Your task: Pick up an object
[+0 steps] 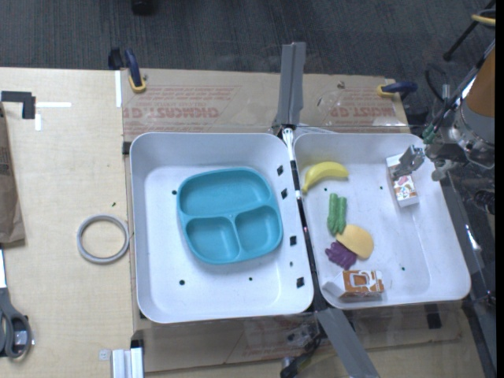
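My gripper [411, 161] hangs over the upper right corner of the right bin [441, 246], the arm reaching in from the right edge; from this slanted view I cannot tell whether it is released or clenched. Directly below it, seemingly touching or just beside its tip, lies a small white carton [405, 190] with red print, its long axis running roughly up and down the bin, slightly tilted. By my reading this is the nearest candidate for the pick, and a short descent would meet it. Farther left in the same bin sit a banana [324, 173], a green bean pod [337, 212], a yellow lemon-like piece [357, 240], a purple grape cluster [340, 254] and an orange box [363, 284] near the front wall. The left bin [153, 235] holds 1 blue 3-compartment tray [230, 215]. A grey ring [103, 238] rests on the worktop [63, 179] well apart.
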You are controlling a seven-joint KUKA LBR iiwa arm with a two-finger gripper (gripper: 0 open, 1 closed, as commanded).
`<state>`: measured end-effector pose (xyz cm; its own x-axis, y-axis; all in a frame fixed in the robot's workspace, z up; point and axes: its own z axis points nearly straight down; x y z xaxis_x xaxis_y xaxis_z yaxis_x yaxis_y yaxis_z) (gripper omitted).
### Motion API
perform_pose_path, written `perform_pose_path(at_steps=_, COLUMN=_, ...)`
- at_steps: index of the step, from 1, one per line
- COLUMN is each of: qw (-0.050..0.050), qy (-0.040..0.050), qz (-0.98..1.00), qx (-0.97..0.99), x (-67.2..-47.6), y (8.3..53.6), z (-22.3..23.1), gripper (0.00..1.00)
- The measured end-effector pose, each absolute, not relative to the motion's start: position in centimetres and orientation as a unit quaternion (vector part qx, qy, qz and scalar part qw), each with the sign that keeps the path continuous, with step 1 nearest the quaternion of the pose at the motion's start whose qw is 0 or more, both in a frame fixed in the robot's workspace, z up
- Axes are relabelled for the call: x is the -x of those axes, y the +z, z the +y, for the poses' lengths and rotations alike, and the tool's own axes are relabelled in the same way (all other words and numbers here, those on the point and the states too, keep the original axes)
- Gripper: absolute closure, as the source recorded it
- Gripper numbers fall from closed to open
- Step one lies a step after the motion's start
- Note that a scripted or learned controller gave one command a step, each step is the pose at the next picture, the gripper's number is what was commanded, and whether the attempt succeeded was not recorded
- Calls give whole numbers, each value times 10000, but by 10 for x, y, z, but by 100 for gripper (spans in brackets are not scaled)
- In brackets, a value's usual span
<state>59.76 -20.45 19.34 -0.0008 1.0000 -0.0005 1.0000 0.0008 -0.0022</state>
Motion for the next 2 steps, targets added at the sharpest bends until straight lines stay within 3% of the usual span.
perform_pose_path(at_steps=1, qw=13, qy=14, qz=-6751, qx=7377, x=-574, y=116, z=-104, gripper=0)
perform_pose_path(at_steps=2, qw=0, qy=7, qz=-7533, qx=6577, x=-631, y=96, z=-93, gripper=0)
